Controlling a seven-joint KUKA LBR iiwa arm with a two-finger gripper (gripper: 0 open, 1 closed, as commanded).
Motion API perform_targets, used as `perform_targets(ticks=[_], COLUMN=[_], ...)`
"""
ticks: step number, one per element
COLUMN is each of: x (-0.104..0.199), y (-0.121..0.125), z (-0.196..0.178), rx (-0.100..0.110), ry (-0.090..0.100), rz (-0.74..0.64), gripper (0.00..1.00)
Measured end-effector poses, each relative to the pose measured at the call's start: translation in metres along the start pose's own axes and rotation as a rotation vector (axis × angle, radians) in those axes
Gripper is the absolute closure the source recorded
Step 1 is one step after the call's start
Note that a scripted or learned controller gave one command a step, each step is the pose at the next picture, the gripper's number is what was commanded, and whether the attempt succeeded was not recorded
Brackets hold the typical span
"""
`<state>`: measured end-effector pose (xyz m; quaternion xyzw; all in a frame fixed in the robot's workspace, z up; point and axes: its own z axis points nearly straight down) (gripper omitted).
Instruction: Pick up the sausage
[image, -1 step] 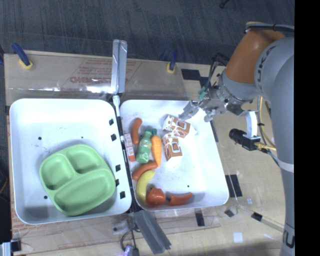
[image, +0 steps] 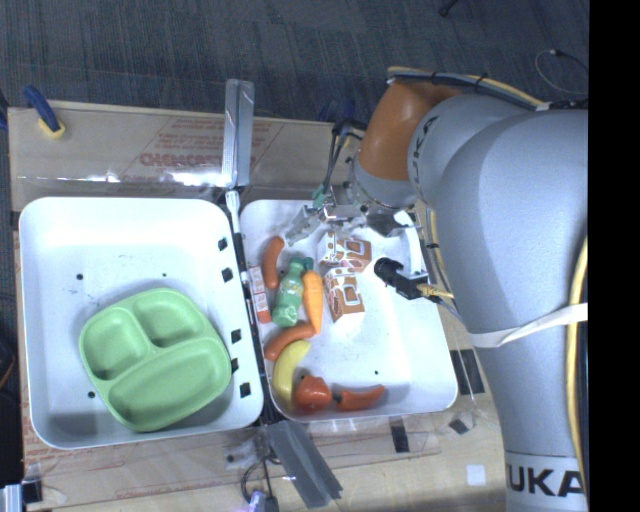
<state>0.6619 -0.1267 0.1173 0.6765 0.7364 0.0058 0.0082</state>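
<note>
Two orange-brown sausage-shaped pieces lie in the right bin (image: 420, 395). One sausage (image: 272, 262) lies upright along the left wall, and another sausage-like piece (image: 288, 340) lies slanted lower down, above a banana. My gripper (image: 325, 215) hangs over the bin's back left part, just right of and above the upper sausage and close to a printed carton (image: 345, 275). Nothing shows between its fingers.
Around the sausages lie a green bottle (image: 290, 292), an orange carrot (image: 313, 300), a yellow banana (image: 287, 368) and a red chili pepper (image: 335, 396). The left bin (image: 60, 230) holds a green divided plate (image: 155, 358). The arm's bulk covers the right side.
</note>
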Motion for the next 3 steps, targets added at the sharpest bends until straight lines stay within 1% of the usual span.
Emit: perform_targets(ticks=[1,2,3], x=[0.034,0.106,0.131], y=[-0.001,0.006,-0.066], z=[0.022,-0.076,-0.076], rx=[0.016,0.018,0.021], ry=[0.004,0.006,0.010], rz=[-0.043,-0.314,-0.596], gripper=[0.00,0.00,0.00])
